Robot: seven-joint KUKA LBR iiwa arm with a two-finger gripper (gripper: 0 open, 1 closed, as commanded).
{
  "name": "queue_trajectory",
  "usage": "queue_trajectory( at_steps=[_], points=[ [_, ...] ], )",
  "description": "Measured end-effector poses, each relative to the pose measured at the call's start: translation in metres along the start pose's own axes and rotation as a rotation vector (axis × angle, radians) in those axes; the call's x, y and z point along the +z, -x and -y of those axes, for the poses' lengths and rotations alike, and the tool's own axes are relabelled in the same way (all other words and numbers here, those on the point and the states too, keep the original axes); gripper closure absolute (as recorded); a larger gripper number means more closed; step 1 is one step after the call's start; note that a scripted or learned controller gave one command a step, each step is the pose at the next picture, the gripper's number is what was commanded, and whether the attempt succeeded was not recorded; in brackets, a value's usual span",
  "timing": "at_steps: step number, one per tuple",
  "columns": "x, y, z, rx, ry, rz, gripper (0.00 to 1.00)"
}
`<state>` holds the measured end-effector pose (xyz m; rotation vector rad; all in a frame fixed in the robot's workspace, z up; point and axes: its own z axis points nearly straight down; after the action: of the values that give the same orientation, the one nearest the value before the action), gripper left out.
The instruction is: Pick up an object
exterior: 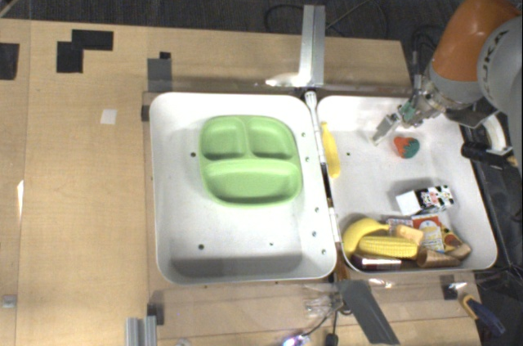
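The two-finger gripper [391,126] hangs over the far part of the right white bin [359,173], fingers spread apart with nothing between them. Just beside it, toward the near side, sits a small red and green strawberry-like toy [405,146] on the bin floor, apart from the fingertips. Further down lies a white and black carton [426,198], and in the near corner a heap: yellow banana [364,230], yellow corn cob [386,245], brown bits. A long yellow piece [329,150] lies against the dividing wall. In the left white bin [176,173] rests a green sectioned plastic tray [249,159].
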<state>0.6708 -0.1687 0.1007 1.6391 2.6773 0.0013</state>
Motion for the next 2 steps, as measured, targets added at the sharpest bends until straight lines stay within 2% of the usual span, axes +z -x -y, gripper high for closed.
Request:
queue_trajectory(
  at_steps=[1,2],
  points=[
    [0.012,0.025,0.01,0.373,0.005,-0.01,0.0],
    [-0.002,0.027,0.007,0.367,0.015,0.003,1.0]
  ],
)
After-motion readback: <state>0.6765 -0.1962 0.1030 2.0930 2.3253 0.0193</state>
